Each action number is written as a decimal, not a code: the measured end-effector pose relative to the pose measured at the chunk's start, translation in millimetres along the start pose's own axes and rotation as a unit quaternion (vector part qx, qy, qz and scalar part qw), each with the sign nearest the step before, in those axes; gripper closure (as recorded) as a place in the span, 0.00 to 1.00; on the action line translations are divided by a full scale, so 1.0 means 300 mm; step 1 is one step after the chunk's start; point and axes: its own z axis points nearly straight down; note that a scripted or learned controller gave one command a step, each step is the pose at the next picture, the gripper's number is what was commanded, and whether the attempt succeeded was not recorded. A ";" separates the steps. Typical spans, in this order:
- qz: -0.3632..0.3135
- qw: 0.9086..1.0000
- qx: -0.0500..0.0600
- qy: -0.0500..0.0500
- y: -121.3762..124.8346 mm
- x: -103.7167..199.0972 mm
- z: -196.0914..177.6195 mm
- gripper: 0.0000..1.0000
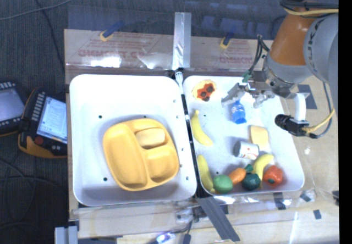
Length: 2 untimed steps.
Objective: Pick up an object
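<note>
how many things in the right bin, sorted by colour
yellow: 4 (bananas, block)
green: 2
orange: 1
red: 1
blue: 1
white: 1
orange-and-yellow: 1
total: 11

Glossy yellow plastic tray (127, 174) in smooth white plastic bin (88, 105).

1. Red printing runs across the clear plastic sheets (129, 50) behind both bins, at twelve o'clock; the letters are too blurred to read.
2. The handheld pendant's screen (53, 118), at nine o'clock, shows lines too small to read.
</note>
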 end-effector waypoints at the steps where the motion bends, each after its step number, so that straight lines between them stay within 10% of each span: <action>1: 0.009 1.000 -0.005 -0.004 0.138 -0.072 0.315 0.00; 2: 0.007 1.000 -0.006 -0.005 0.142 -0.070 0.277 1.00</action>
